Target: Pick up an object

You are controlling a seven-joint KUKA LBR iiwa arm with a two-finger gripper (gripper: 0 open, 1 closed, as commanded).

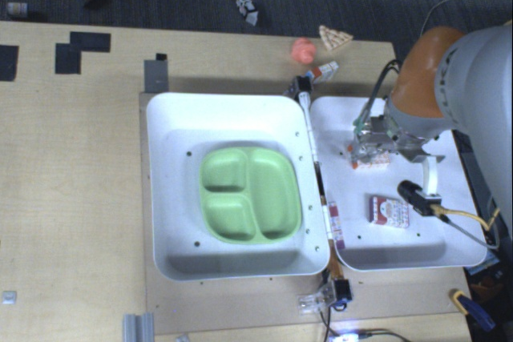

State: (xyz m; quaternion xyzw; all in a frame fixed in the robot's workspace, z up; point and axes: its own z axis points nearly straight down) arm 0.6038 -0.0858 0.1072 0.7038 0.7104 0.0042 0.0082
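Note:
My gripper point(370, 150) is down in the right bin point(346, 240), near its back left part, with the grey arm and orange band above it. Right under it lies a small white and orange object point(370, 163), partly hidden by the gripper. A red and white box point(389, 211) lies flat in the same bin, nearer the front. In the left bin point(172, 124) rests a light green divided tray point(248, 193).
On the bench behind the bins lie a pink ball point(303, 51), a pizza-slice toy point(334, 37) and a small tube-like item point(322, 73). A strip of small objects point(332, 222) sits on the rim between the bins.

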